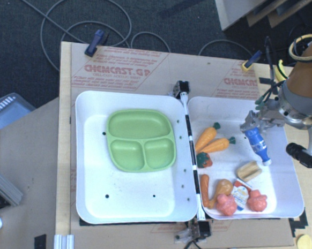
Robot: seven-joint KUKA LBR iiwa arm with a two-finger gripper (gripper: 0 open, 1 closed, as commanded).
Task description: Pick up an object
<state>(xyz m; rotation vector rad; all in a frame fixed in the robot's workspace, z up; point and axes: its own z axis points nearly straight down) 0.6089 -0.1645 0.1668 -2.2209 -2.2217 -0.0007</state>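
Camera view: the gripper (254, 125) hangs over the right bin (294, 183), its fingers closed on the upper end of a blue bottle (257, 144). The bottle's long axis slants, upper end toward the gripper, pale lower end pointing down-right, near a tan block (248, 170).

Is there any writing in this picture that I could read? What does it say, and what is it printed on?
"CHEMCAST GP": red print on the brown board behind the left bin, repeated on several lines.
The same red print near the board's right corner: partly hidden, too blurred to read in full.
Small packet in the right bin: printing too small to read.
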